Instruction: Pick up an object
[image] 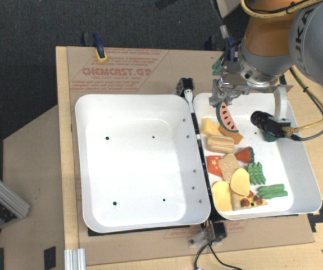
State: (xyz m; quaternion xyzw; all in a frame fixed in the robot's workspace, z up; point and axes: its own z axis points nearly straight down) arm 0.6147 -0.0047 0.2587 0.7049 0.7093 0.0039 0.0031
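- You see two white bins side by side; the left bin (133, 162) has nothing in it but small dark dots on its floor.
- The right bin (296, 167) holds toy food, piled along its left wall.
- In that pile, going down from the top: a watermelon slice (227, 116), a yellow cheese wedge (210, 127), a tan bread roll (220, 145), something red (244, 154), green beans (256, 173), two yellow rounds (231, 187) and a pizza piece (254, 200).
- The gripper (224, 97) hangs right above the watermelon slice, whose top end sits up by the fingers.
- You cannot tell if the fingers are open or closed, or if they hold the slice; the metal parts hide that.
- The arm (279, 21) is cut off at the top.
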